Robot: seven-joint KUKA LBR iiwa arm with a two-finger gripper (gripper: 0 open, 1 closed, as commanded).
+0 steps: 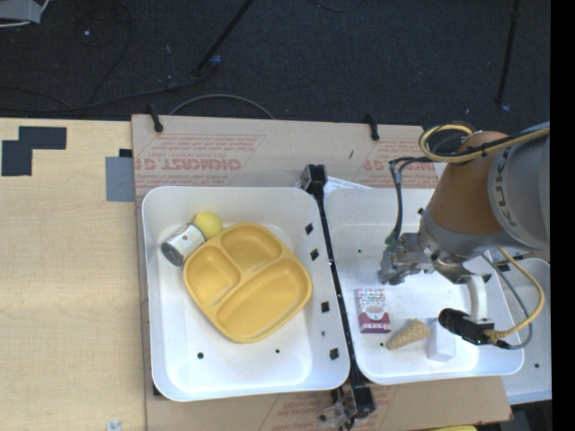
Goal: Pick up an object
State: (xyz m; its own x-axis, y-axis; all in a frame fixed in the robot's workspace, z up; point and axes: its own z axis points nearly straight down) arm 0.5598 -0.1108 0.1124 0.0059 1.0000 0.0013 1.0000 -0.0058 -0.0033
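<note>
Red-labelled packet (372, 310) beside end effector (393, 268)

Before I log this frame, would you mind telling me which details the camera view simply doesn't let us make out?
- The hand: too dark and small in the camera view to read its grip state.
- The print on the red-and-white packet: too small to read.
- The grey can: its near side is hidden by the yellow divided plate.
- The right bin: its far-right part is covered by the arm.
</note>
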